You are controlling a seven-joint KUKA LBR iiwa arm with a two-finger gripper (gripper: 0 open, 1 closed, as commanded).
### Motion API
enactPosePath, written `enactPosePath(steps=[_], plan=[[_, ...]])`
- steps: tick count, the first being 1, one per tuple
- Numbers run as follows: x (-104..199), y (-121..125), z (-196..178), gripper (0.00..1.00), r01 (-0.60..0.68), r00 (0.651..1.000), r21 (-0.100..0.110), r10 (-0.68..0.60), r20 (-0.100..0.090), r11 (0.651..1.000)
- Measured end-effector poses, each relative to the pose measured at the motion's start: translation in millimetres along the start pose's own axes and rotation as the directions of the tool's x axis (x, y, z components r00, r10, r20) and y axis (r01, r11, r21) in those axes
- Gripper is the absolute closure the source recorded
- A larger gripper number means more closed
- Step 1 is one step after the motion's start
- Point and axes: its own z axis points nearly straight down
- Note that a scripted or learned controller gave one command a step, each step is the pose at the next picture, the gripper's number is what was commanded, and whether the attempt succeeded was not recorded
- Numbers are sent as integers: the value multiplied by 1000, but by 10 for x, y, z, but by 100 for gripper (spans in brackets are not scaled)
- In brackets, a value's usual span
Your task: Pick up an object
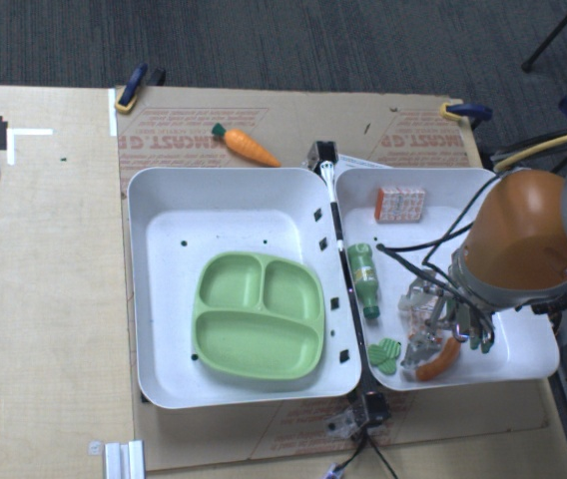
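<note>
Down in the right bin (pixel 523 362).
My gripper (pixel 425 345) sits low beside an orange sausage (pixel 437 360); whether my fingers are closed, I cannot tell.

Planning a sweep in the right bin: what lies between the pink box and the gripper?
In the camera view, bare white bin floor, crossed by dark cables, separates the pink box from the gripper.

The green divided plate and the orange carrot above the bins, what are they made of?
The green divided plate looks like moulded plastic with a matte finish: even colour, rounded compartment ridges, soft sheen. The orange carrot with its green tip seems a plastic or rubber toy, uniformly bright and smooth; the view leaves open which.
</note>
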Motion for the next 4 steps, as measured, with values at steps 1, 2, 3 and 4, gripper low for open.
enactPosePath(steps=[1, 2, 3, 4], plan=[[-21, 1, -105, 100, -4, 1000, -1, 4, 6, 1000], [-20, 1, -105, 0, -3, 1000, -1, 3, 6, 1000], [-38, 1, -204, 100, -6, 1000, -2, 6, 10, 1000], [-38, 2, -204, 0, -6, 1000, -1, 6, 10, 1000]])
